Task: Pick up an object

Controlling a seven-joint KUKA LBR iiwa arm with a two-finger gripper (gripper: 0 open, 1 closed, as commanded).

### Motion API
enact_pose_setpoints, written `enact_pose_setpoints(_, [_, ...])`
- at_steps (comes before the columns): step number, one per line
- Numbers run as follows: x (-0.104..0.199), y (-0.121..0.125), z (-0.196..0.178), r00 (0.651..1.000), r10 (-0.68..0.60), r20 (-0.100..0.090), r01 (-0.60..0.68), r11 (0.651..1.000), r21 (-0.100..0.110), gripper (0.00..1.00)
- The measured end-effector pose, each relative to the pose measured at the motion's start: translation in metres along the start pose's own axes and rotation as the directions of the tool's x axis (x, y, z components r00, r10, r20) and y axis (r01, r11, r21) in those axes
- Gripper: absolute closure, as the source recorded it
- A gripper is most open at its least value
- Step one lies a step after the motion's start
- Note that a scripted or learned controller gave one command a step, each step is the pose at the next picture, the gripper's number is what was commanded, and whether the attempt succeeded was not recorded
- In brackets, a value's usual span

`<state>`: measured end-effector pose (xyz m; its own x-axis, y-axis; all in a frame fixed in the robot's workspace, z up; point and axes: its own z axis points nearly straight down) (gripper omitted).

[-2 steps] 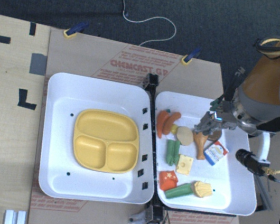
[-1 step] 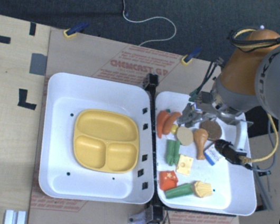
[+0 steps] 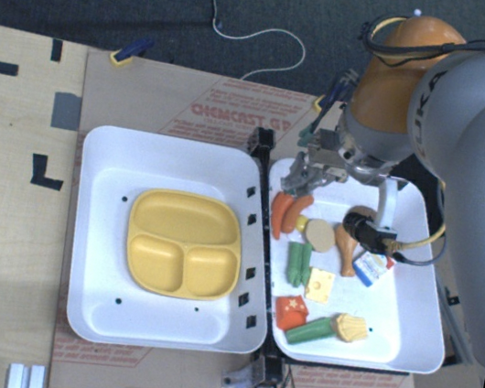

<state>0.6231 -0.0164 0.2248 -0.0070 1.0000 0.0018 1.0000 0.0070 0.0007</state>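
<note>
The arm is reaching in over the right bin (image 3: pixel 401 351), and its claw (image 3: pixel 298 182) is hanging low at that bin's upper left corner, just above the toy hot dog (image 3: pixel 288 211) that is lying against the divider between the two bins. Whether the claw is spread or pressed together I cannot tell, since the wrist is covering it from this angle, and nothing is showing as pinched in it. The step in hand looks like the approach to a grasp, with the hot dog as the likely target. Other candidates are sitting nearby: a round beige piece (image 3: pixel 319 234), a green pepper (image 3: pixel 299 262), a cheese slice (image 3: pixel 320 286), a red piece (image 3: pixel 290 312) and a corn cob (image 3: pixel 327 328). The left bin (image 3: pixel 96 209) is carrying a yellow divided plate (image 3: pixel 184 243). Next, the claw is needing to drop squarely astride the hot dog, clear of the bin wall, close, then lift.
</note>
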Motion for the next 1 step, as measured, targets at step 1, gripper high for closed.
enact_pose_setpoints(1, [0.0471,0.0283,-0.0032,1.0,0.0,0.0,0.0,1.0,0.0,1.0])
